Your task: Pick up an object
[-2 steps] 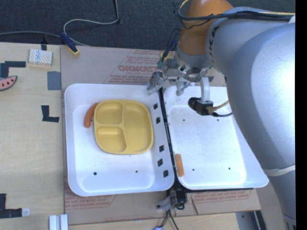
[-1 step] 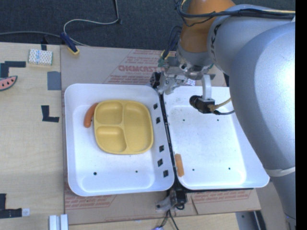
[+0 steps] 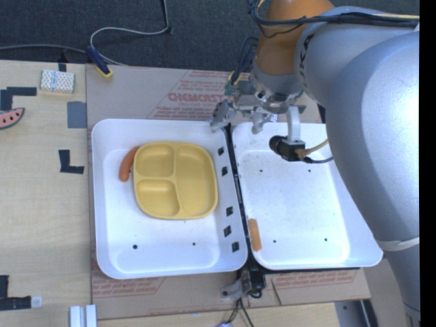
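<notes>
The gripper (image 3: 255, 118) hovers at upper centre, finger state impossible to tell, while the yellow plate (image 3: 175, 180) at left centre looks light, stiff and slippery, best pinched at its rim.

A sponge (image 3: 57, 82) and a watermelon slice (image 3: 9, 118) lie on the wooden bench (image 3: 34, 203).

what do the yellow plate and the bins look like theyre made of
Yellow plate: likely moulded plastic, a smooth matte surface with soft rounded dividers between three compartments. Bins: probably thin formed plastic, white with a slight sheen and rolled rims; the right one looks speckled or scuffed.
</notes>
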`<state>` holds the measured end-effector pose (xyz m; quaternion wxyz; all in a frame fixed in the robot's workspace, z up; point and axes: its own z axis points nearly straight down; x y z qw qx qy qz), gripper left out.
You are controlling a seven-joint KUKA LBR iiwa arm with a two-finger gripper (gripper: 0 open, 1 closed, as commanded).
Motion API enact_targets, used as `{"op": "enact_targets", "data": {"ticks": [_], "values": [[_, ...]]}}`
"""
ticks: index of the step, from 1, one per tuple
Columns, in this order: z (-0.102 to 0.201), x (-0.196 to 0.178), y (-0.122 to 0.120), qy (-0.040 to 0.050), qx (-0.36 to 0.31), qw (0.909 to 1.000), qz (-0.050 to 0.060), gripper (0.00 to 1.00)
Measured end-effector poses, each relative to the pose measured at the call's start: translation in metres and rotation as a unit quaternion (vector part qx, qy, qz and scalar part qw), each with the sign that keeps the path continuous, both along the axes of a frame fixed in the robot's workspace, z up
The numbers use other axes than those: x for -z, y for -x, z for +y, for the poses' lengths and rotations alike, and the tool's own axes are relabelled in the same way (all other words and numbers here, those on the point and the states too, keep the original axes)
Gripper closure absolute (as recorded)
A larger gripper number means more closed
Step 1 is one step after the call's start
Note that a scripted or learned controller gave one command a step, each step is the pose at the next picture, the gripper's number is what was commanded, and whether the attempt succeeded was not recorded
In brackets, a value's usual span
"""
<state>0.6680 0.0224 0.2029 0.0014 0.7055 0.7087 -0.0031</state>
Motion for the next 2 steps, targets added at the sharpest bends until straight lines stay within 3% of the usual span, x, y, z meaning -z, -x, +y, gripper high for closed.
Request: {"op": "enact_targets", "data": {"ticks": [1,2], "values": [[0.0002,-0.0096,-0.0001,0.0005,-0.001,1.0,0.0,1.0],[-0.0001,-0.0095,0.0,0.0009,0.0,1.0,0.0,0.0]]}}
